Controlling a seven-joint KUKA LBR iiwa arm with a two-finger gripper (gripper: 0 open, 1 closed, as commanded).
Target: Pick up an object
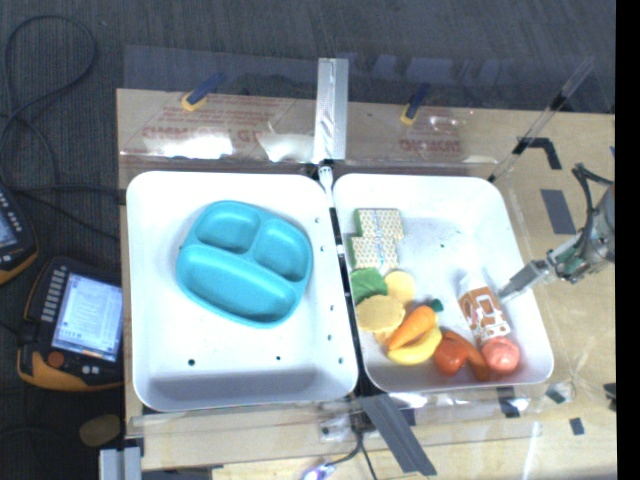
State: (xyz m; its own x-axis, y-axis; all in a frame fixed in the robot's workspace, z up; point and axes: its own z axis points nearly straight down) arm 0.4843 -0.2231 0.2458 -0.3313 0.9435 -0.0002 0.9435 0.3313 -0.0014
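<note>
Bench w/ two shallow white bins side by side. Left bin carries a big turquoise divided tray, tilted, three compartments, sitting toward the bin's upper middle. Right bin has the small stuff, bunched along its left wall and lower edge: two checkered wafer-like blocks stacked near the divider, a green leafy piece just below them, a pale yellow round slice touching it, then an orange carrot lying across a yellow banana. Further rt along the lower edge: a red tomato-like piece, an orange-and-white carton lying tilted, and a red-pink apple in the lower rt corner, touching the carton's end. Arm barely in: at the far rt edge, outside the bin, low over the bench. Gripper sits just past the bin's rt wall, w/ a thin grey piece slanting down-left over the rim toward the carton, stopping short of it. Claw state: can't tell, too small and blurred.
</note>
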